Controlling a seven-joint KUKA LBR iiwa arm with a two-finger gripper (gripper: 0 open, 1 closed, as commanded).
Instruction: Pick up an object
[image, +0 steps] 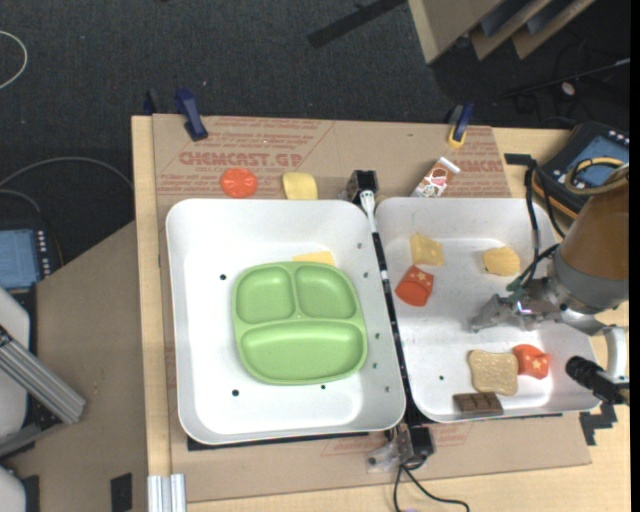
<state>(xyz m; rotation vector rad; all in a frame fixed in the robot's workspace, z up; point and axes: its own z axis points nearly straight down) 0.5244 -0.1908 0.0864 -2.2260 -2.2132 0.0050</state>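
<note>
My gripper (497, 314) hangs low over the right bin (450, 340), near its middle right, on bare floor with nothing visibly in it. Around it lie a red cup-shaped piece (414, 287) to the left, a pale yellow wedge (426, 250) and a yellow-orange lump (502, 262) toward the back. In front of it are a bread slice (494, 371), a red tomato-like piece (531, 361) and a brown bar (478, 403). The arm's orange band (604, 240) covers the bin's right edge.
The left bin (200, 300) holds a green divided plate (298, 322) with a yellow slice (315, 258) behind it. Behind the bins on the cardboard sit an orange disc (238, 182), a yellow block (299, 186) and a small packet (436, 179). Two blue clamps (190, 113) grip the back edge.
</note>
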